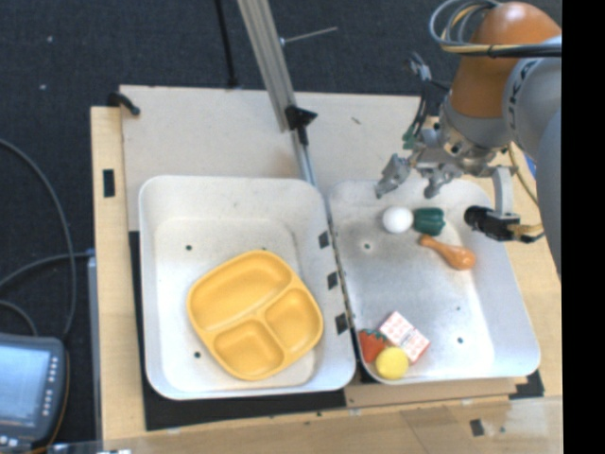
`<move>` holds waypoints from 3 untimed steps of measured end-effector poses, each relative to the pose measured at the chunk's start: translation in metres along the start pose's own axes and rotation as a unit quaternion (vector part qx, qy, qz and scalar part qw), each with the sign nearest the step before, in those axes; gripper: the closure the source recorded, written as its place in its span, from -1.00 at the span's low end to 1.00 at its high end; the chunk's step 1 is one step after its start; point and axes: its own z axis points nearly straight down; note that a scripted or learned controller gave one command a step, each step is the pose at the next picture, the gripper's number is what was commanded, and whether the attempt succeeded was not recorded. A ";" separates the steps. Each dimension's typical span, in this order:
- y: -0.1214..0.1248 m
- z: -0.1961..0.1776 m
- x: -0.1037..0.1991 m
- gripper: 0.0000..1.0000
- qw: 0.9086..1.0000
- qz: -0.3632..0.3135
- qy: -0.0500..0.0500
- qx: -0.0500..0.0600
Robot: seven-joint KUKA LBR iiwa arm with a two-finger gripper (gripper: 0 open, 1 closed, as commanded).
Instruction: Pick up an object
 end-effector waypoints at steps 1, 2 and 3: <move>0.000 0.000 0.000 -1.00 1.000 0.000 0.000 0.000; 0.000 0.055 0.008 -1.00 1.000 0.000 -0.001 0.002; 0.004 0.081 0.005 -1.00 1.000 0.001 -0.003 -0.008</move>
